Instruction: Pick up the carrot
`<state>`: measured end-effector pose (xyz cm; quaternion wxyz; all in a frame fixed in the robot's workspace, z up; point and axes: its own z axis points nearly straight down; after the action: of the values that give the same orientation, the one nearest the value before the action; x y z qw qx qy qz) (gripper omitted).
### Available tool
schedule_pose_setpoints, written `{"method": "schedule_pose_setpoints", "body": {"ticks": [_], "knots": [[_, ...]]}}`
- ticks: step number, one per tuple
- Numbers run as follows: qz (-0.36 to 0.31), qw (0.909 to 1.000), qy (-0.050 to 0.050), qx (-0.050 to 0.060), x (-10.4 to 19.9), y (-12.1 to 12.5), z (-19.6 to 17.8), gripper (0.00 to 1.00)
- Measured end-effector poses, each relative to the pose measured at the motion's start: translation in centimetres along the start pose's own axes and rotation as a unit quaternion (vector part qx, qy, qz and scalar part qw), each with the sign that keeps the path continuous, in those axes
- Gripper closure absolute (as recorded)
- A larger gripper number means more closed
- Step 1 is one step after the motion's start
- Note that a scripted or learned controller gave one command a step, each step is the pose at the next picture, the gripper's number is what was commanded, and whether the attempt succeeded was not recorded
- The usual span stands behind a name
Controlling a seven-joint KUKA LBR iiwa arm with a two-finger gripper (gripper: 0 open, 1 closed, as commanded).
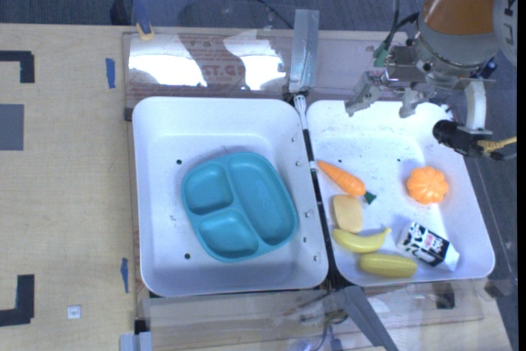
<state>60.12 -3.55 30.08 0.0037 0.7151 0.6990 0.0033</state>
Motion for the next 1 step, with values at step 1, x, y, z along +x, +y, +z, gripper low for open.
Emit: {"method": "schedule_pose_setpoints", "body": {"ticks": [1], "knots": [[-0.104, 0.9945, 0.001, 0.008, 2.90, -5.17, 10.28, 0.00]]}}
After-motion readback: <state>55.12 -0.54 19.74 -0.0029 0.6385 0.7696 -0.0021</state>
